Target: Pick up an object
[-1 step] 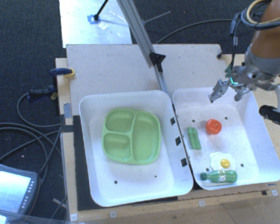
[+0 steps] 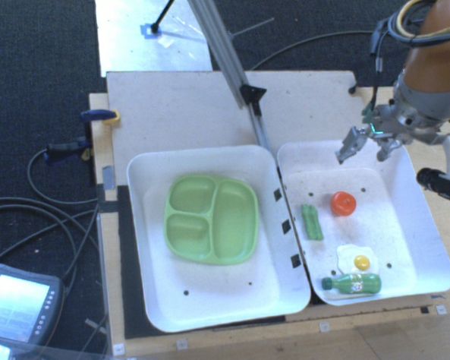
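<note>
Green plastic comes first from the left: a divided plate with three compartments lies flat in the left bin, alone there; just across the shared rims, the right bin holds four small things, a green strip like a bean pod with its long axis running up and down the view, an orange-red tomato-like ball just to its right, and nearer the front wall a toy fried egg with a small green bottle lying on its side beside it, long axis left to right; the pincer hangs over the far edge of the right bin, its two fingers spread apart with nothing between them; the ball is the nearest candidate, lying below the pincer in the view and slightly left, well apart from it, so I judge the coming move a short reach toward the front and a descent; the surface beyond the bins is pale board.
</note>
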